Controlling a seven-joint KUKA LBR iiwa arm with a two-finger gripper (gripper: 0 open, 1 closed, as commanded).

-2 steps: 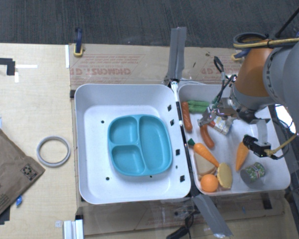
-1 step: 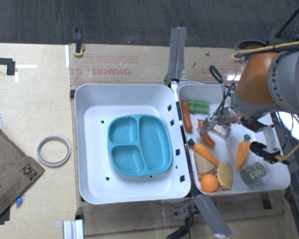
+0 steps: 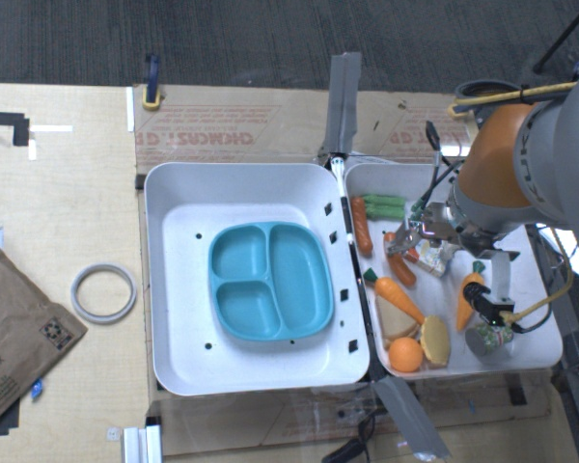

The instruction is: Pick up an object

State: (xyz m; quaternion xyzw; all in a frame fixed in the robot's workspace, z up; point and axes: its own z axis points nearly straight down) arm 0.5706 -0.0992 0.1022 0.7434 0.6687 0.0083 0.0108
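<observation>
A roll of tape point(image 3: 103, 291) lies on the bench, left of the bins. A brown cardboard box point(image 3: 14, 328) sits at the left edge. A blue clamp point(image 3: 151, 81) holds the cardboard sheet point(image 3: 241, 123).

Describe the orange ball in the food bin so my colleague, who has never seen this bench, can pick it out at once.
Look in the right-hand white bin, the one the arm reaches into, at its front edge nearest the camera. The orange ball sits there beside a tan potato-like piece. It is round, while the carrots nearby are long and pointed.
</observation>
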